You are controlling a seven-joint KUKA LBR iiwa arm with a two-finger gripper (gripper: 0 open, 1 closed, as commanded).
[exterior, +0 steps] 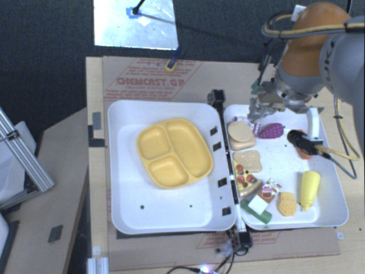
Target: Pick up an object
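The gripper (255,114) is seen at the right bin's (333,210) eleven o'clock corner, just above a round bun (240,132) and beside a purple toy (270,131). Whether anything is held cannot be told. A yellow tray (174,152) is set in the left bin (122,210).

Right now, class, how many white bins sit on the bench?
2. The left bin holds a yellow divided tray; the right bin holds the toy foods, with the tool over its far end.
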